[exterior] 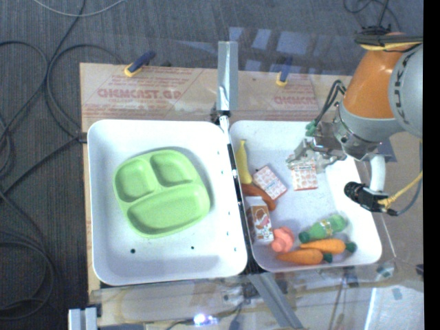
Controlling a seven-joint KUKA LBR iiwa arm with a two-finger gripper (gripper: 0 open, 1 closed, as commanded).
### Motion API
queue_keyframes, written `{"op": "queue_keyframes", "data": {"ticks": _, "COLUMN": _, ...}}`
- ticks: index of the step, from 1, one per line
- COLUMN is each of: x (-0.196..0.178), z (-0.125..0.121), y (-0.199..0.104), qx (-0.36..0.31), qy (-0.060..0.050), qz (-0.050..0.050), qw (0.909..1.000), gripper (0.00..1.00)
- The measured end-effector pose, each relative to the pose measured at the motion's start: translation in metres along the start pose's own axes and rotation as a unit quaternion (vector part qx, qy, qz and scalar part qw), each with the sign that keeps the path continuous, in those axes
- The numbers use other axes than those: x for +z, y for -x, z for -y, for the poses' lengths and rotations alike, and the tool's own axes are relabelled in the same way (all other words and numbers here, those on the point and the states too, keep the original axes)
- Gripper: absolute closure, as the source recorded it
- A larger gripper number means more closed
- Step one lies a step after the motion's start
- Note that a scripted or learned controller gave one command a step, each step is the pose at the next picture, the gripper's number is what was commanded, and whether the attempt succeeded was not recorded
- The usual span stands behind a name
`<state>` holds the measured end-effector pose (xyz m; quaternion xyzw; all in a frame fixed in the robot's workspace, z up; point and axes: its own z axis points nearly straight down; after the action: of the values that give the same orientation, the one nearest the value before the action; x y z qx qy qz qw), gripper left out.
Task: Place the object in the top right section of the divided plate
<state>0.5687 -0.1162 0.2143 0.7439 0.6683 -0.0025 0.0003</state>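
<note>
A green divided plate (162,192) lies in the left bin (103,253). It has two small sections at the top and one large section at the bottom, and all of them look bare. My gripper (309,155) hangs over the upper part of the right bin (357,215), just above a small red-and-white packet (304,178). Nothing can be seen held in it. The grey arm with its orange band (375,81) reaches in from the right.
The right bin holds a yellow banana (242,162) along its left wall, a second packet (269,182), a sausage (261,196), a small carton (259,223), a pink toy (282,239), two carrots (313,251) and a green bottle (331,224). A metal bar (227,81) stands behind the bins.
</note>
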Motion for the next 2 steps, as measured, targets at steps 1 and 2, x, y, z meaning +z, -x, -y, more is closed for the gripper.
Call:
{"op": "queue_keyframes", "data": {"ticks": 1, "x": 0.028, "z": 0.019, "y": 0.035, "qx": 0.083, "qy": -0.001, "qz": -0.002, "qw": 0.9965, "gripper": 1.0}}
{"op": "queue_keyframes", "data": {"ticks": 2, "x": 0.032, "z": 0.016, "y": -0.049, "qx": 0.066, "qy": -0.001, "qz": -0.002, "qw": 0.9978, "gripper": 1.0}}
